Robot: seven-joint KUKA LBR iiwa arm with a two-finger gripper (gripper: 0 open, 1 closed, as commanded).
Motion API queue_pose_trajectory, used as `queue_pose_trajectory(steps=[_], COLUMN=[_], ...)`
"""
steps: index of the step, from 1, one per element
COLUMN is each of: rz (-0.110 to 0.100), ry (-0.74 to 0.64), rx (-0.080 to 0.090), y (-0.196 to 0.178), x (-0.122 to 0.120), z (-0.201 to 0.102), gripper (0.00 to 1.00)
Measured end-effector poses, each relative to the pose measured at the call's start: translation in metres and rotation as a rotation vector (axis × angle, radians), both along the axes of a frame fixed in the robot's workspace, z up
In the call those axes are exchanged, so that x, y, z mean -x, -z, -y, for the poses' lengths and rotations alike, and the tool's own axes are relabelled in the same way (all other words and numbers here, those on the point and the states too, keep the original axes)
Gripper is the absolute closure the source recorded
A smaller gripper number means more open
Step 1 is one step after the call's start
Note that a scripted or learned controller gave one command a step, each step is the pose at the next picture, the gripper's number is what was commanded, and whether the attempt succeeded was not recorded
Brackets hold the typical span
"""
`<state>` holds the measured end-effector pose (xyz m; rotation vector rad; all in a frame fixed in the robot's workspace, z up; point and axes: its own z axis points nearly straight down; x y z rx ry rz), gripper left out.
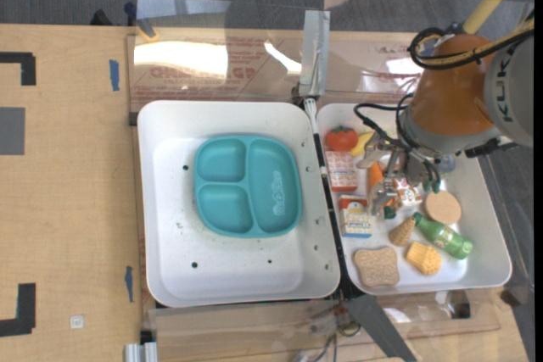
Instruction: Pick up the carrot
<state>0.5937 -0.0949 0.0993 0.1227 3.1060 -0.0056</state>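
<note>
One carrot (375, 176) just beside hand (389, 197).

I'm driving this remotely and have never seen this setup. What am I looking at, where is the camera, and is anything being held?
This is a single camera fixed above the bench, looking down at a slant. Two shallow white bins sit side by side. The left bin holds a teal divided plate. The right bin holds toy food: a tomato, a slice of bread, a green bottle, a round cracker, a piece of corn and small packets.

The grey arm with the orange band comes in from the right. Its end effector hangs low over the right bin, next to an orange piece that is probably the carrot. The metal parts hide the tips, so I cannot tell whether anything is held.
</note>
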Motion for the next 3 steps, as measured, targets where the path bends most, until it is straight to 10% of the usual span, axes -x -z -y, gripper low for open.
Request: queue_pose_trajectory(steps=[2, 3], rz=[0.001, -0.002], ry=[0.157, 0.155], rx=[-0.005, -0.006], y=[0.0, -0.011], x=[0.007, 0.007], z=[0.001, 0.0], gripper=[0.0, 1.0])
